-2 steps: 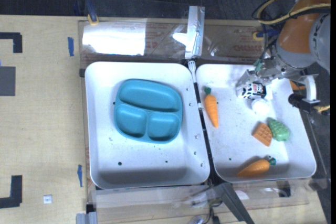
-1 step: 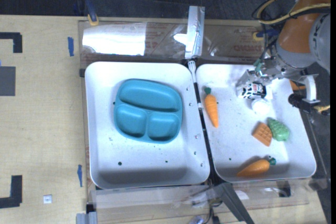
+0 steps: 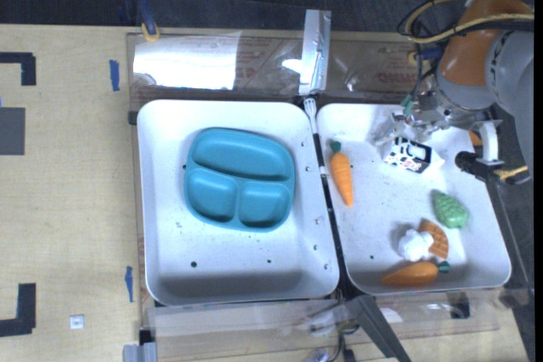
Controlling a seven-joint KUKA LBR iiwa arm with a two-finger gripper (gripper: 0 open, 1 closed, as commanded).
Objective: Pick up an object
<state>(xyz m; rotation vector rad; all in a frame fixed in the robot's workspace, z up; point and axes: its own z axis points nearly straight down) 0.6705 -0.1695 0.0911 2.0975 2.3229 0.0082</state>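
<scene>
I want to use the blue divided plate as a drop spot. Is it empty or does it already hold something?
Empty. The blue divided plate lies flat in the left bin, and all three of its compartments show bare blue.

Light wooden bench (image 3: 68, 208) with black tape marks near left edge and blue tape bits. Two shallow white bins directly on it, side by side, rims touching at centre: left bin (image 3: 161, 267), right bin (image 3: 496, 263). Clear plastic sheet (image 3: 195, 64) lying flat behind the bins, with a metal bracket (image 3: 316, 47) upright at its middle.
</scene>
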